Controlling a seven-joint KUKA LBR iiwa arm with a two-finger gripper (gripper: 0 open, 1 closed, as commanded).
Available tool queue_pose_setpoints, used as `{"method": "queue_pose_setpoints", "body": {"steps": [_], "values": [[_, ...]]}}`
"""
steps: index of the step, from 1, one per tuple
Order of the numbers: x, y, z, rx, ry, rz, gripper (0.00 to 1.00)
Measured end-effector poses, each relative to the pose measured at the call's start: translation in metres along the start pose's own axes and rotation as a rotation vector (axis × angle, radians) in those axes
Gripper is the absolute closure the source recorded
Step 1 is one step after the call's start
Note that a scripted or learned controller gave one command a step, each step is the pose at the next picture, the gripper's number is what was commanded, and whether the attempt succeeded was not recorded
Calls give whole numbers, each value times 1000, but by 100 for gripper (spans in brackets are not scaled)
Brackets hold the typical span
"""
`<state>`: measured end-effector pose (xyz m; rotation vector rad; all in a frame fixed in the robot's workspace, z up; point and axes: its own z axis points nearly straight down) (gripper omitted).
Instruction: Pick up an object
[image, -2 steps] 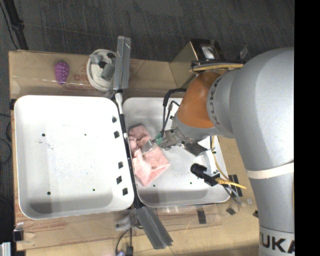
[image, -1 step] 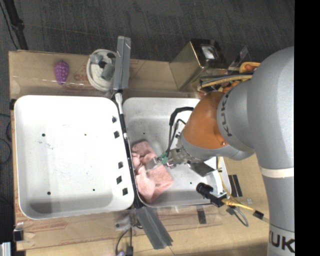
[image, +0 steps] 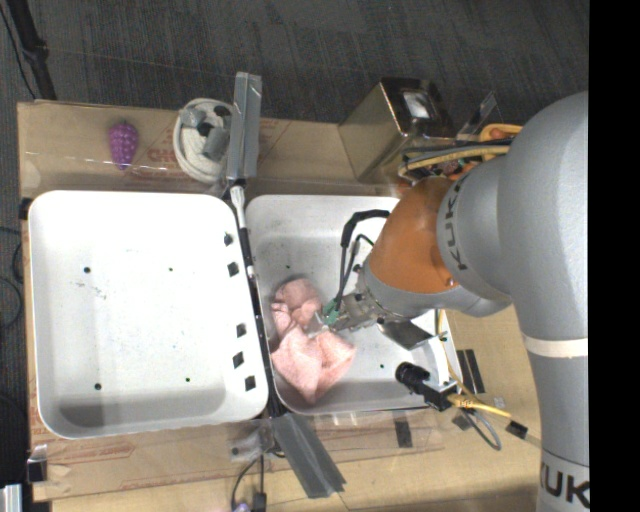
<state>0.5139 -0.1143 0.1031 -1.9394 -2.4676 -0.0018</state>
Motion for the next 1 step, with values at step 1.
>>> {"method": "queue_pose_setpoints", "body": {"steps": [1], "values": [[-21,43,-56,3,-2,133,100]]}}
